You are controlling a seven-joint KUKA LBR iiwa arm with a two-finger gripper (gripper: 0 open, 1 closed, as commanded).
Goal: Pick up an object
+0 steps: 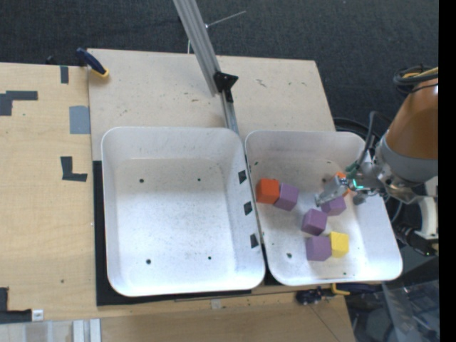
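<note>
Six blocks [314,221] in right bin [299,142]; four purple, one orange, one yellow.

Grey arm [407,159], orange band [417,120]

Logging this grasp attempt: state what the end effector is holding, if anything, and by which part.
Cannot be told. The end effector sits right above a purple block in the right bin, but no hold on it is visible.
</note>
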